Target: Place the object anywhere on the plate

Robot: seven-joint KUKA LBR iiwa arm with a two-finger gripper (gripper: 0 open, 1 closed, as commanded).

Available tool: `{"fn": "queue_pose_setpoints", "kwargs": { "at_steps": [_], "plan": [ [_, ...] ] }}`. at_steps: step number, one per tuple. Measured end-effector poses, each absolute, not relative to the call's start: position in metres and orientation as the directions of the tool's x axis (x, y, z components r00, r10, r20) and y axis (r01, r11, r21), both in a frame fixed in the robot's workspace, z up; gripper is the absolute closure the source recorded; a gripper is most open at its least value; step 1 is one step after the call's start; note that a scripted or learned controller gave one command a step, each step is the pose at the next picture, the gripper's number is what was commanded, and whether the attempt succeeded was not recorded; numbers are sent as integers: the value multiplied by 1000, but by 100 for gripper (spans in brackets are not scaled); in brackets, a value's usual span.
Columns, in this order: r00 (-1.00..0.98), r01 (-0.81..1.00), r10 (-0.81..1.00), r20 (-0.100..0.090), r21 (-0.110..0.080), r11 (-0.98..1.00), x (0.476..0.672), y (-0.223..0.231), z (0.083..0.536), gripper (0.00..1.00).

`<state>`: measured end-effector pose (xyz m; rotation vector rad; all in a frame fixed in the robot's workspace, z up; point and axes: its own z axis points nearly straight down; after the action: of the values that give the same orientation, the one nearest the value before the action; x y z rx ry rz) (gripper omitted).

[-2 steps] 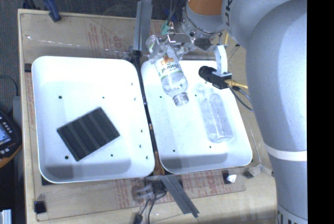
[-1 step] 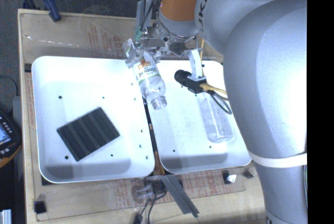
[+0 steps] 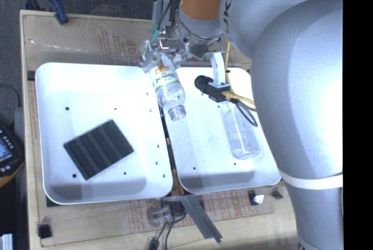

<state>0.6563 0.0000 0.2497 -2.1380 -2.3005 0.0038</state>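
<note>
Gripper (image 3: 160,50) clamped on clear bottle (image 3: 168,88), over bin divide, spray bottle (image 3: 233,120) right, dark ridged plate (image 3: 99,148) (left bin)

Black letters "UKA" run down the grey arm (image 3: 256,4) just below its orange band (the first letter hidden). The bottle's (image 3: 167,87) label is too blurred to read.

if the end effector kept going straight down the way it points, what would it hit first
Most likely the clear plastic bottle directly beneath the end effector, lying over the seam between the two white bins. They look close or touching, though depth is hard to judge from this view.
</note>
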Motion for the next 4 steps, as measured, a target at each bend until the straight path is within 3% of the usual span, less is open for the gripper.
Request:
{"fn": "queue_pose_setpoints", "kwargs": {
  "at_steps": [3,4],
  "plan": [
    [138,990,990,-2,-5,-138,656,0,273,100],
    [180,984,984,-2,-2,-180,656,24,279,100]
  ]
}}
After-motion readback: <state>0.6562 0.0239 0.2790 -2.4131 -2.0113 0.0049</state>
